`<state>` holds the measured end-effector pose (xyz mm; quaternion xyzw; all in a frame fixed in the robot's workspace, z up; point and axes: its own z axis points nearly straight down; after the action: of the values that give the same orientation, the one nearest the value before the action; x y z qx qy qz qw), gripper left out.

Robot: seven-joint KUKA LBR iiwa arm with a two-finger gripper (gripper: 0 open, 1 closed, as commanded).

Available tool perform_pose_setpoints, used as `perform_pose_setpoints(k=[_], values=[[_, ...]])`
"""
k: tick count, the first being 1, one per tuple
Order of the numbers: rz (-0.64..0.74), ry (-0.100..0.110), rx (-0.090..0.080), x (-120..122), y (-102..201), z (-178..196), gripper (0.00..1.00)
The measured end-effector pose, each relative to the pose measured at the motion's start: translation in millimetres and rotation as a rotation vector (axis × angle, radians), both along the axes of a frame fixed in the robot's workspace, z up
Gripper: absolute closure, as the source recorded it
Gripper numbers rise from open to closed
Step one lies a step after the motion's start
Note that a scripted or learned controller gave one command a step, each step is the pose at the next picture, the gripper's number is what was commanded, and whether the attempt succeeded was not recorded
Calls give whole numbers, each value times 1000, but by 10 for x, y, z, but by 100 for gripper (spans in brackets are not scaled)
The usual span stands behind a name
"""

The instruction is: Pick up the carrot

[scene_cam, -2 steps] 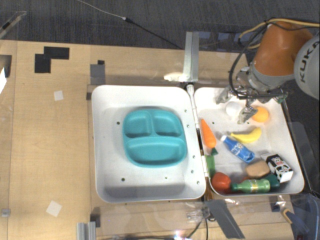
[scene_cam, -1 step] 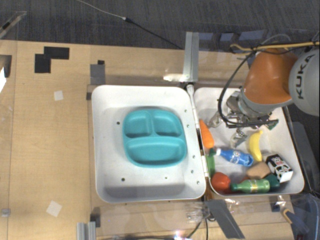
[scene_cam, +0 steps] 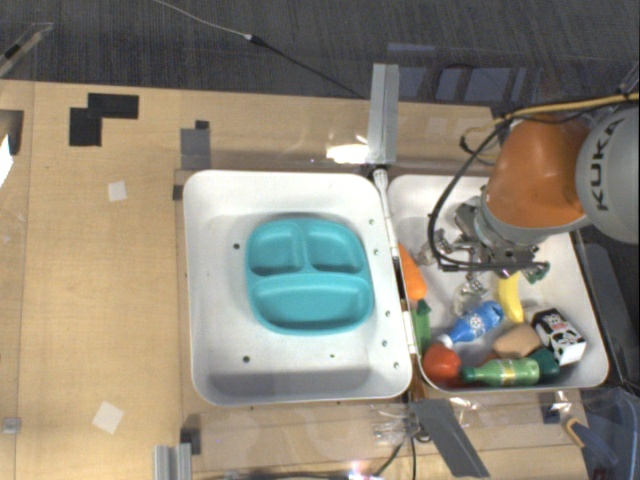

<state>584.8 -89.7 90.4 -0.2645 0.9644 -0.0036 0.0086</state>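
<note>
Carrot [scene_cam: 411, 276] lies against the right bin's [scene_cam: 590, 368] left wall, so the hand [scene_cam: 478, 286], whose grip I cannot tell, should shift toward that wall before descending.

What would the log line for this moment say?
arm: over right bin | gripper: above toys | carrot: at left wall, not picked

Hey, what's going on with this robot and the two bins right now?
The grey arm reaches into the right bin, its tool hanging over a jumble of toy food. The carrot it's after lies against that bin's left wall, not picked up. The left bin holds a teal divided plate.
</note>
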Motion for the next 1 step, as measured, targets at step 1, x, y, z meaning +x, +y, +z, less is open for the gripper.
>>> perform_pose_setpoints(k=[1], values=[[-42,0,2,581,34,1598,0]])
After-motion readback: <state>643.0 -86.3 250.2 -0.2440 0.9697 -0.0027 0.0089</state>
